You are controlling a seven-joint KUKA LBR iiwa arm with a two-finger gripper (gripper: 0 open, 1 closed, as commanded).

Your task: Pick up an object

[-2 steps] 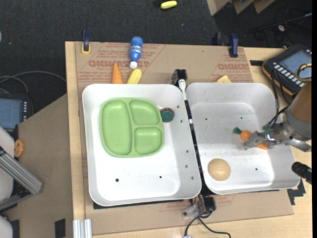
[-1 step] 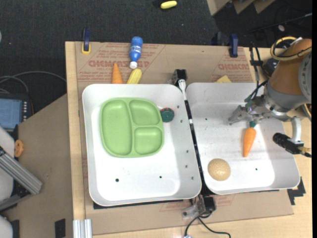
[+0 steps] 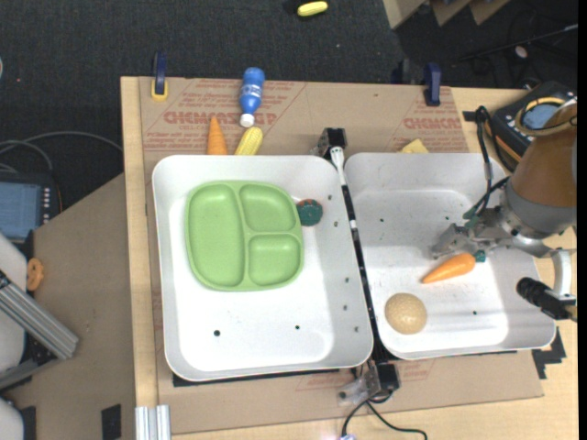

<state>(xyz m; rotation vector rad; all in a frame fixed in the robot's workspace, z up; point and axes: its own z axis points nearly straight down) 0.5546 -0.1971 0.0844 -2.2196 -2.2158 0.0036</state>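
Low in the right bin (image 3: 404, 168): toy carrot (image 3: 450, 267), lying on its side, tip pointing left. Likely light, hard plastic, slick and tapered; best taken across the thick end. Hand (image 3: 466, 237) just above it, touching or nearly; finger spread — cannot tell. Tan ball (image 3: 405, 312) lies nearby.

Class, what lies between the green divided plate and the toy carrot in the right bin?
In the camera view: a teal ball beside the plate, the bins' rims, then bare floor before the carrot.
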